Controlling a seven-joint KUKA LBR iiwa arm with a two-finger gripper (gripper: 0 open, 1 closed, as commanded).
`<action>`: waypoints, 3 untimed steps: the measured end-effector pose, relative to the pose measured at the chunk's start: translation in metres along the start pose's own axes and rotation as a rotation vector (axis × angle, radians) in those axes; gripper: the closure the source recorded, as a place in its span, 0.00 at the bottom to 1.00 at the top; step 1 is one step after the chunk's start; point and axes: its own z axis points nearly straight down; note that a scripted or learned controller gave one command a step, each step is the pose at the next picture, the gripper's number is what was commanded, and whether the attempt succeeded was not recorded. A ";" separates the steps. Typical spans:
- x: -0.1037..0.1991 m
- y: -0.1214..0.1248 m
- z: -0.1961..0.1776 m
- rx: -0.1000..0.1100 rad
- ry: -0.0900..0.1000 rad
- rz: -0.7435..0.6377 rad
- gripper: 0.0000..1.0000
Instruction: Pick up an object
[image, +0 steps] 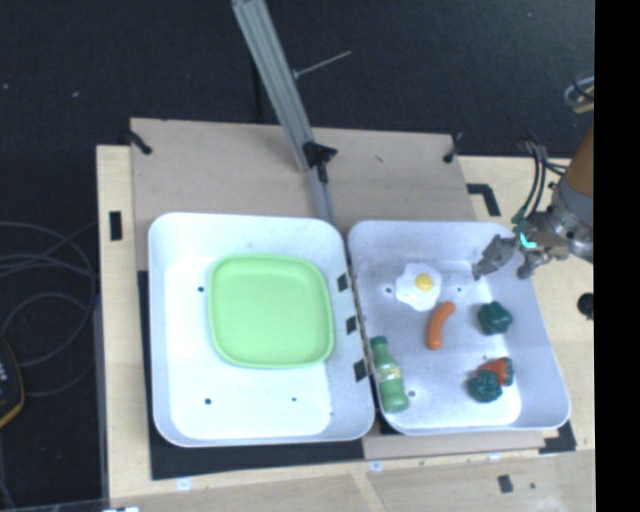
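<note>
The right bin holds a fried-egg toy, an orange sausage, a dark green lump, a green bottle lying along its left wall, and a teal-and-red toy near the front right. My gripper hangs over the bin's back right corner, up and right of the egg and just behind the dark green lump. Its two dark fingers are spread apart with nothing between them.
The left bin carries a light green square plate. A grey metal pole slants from the top down to the gap between the bins. Cables run along the arm at the right edge.
</note>
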 end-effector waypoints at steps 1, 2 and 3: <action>0.000 0.000 0.000 0.000 0.000 0.000 0.00; 0.000 -0.009 0.045 0.004 0.000 0.000 0.00; 0.001 -0.008 0.087 0.004 0.000 0.000 0.00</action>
